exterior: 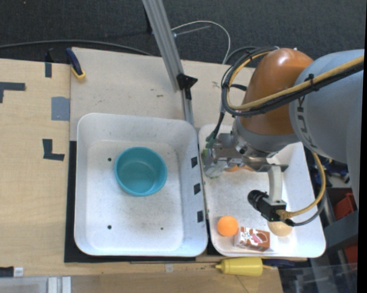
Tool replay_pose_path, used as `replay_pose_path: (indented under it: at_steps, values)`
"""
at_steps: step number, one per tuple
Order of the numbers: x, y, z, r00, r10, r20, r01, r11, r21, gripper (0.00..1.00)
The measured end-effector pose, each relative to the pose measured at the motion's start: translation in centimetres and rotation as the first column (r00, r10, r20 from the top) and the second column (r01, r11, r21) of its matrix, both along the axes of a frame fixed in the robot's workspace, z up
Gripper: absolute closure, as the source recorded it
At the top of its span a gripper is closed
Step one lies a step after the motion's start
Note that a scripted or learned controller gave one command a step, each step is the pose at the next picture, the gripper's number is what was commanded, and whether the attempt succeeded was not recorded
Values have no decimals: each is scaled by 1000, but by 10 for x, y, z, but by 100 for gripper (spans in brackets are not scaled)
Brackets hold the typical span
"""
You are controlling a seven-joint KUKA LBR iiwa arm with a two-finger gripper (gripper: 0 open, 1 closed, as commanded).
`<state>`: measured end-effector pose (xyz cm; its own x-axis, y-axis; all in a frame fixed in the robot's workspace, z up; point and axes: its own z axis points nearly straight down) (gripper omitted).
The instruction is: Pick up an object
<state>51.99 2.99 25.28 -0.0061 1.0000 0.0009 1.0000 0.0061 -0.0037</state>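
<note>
In the left shallow white bin (90, 230) a round teal plastic bowl (140, 171) sits upright, left of centre. In the right white bin (309, 246), the grey arm's two-finger gripper (211, 165) hangs low at the left wall; whether it grips anything I cannot tell. Near the front edge lie a small orange ball (227, 225), a red-and-white packet (253, 238) beside it, and a tan rounded object (280, 228). A yellow bottle-shaped object (242, 266) lies just outside the bin's front edge.
</note>
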Motion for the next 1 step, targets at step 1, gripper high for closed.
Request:
replay_pose_path:
  at_steps: [1]
  values:
    - [-6,58,-19,1000,1,-2,-1,1000,-1,100]
